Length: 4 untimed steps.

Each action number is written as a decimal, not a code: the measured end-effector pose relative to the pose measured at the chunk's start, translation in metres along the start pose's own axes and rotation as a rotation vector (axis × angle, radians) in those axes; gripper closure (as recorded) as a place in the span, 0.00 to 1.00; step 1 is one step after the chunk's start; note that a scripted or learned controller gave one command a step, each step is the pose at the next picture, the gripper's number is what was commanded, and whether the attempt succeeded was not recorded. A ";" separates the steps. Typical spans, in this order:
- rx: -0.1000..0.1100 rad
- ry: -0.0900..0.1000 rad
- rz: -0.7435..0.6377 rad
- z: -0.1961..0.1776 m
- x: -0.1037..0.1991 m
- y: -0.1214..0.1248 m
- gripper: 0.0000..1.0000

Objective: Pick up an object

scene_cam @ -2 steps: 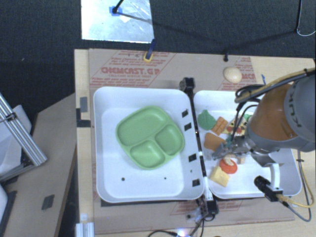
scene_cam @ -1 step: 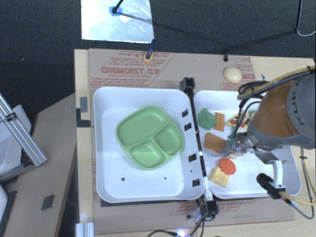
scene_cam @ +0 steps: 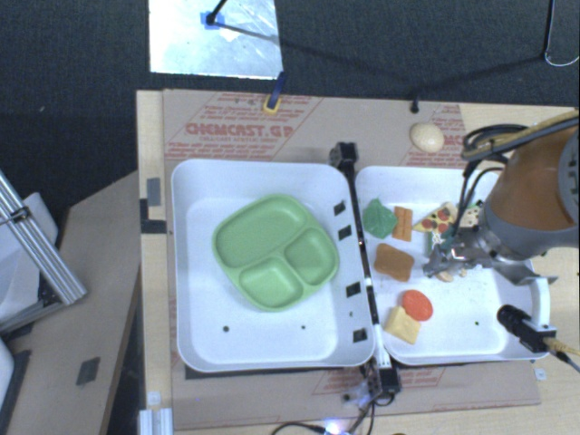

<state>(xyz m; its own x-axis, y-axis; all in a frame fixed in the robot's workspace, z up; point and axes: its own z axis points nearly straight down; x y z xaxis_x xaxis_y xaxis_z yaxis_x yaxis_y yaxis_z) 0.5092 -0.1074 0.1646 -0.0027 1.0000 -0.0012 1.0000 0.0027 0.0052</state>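
With my two-finger gripper [scene_cam: 444,263] low in the right white bin [scene_cam: 471,338], grip state unreadable, crowded toys like the brown bread-like block [scene_cam: 394,261] beside it risk being nudged, not grasped.

The left bin [scene_cam: 195,243] is white and carries a pale green divided plate [scene_cam: 275,250]. The right bin [scene_cam: 471,329] is white too, with small dark specks on its floor. In it lie a green leafy piece [scene_cam: 379,217], a small orange block [scene_cam: 402,223], a brown slab [scene_cam: 394,261], a red-orange disc [scene_cam: 417,304], a yellow wedge [scene_cam: 403,324] and a multicoloured piece [scene_cam: 441,217] in red, yellow and tan. Beyond the bins, a cream egg-shaped thing [scene_cam: 427,136] rests on tan cardboard [scene_cam: 245,125] printed with red lettering. The arm [scene_cam: 535,193] is grey with an orange band; the end effector [scene_cam: 446,259] is metallic grey.
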 end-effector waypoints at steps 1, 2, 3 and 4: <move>-0.002 0.000 -0.002 -0.054 0.000 0.002 1.00; -0.001 0.001 -0.005 -0.063 0.016 0.047 1.00; -0.001 0.002 -0.007 -0.070 0.049 0.097 1.00; 0.001 0.000 -0.004 -0.064 0.049 0.123 1.00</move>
<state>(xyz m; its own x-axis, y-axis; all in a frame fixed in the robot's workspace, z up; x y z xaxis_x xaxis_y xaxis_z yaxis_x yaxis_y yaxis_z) 0.6315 -0.0581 0.2293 -0.0068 1.0000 -0.0009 1.0000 0.0068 0.0043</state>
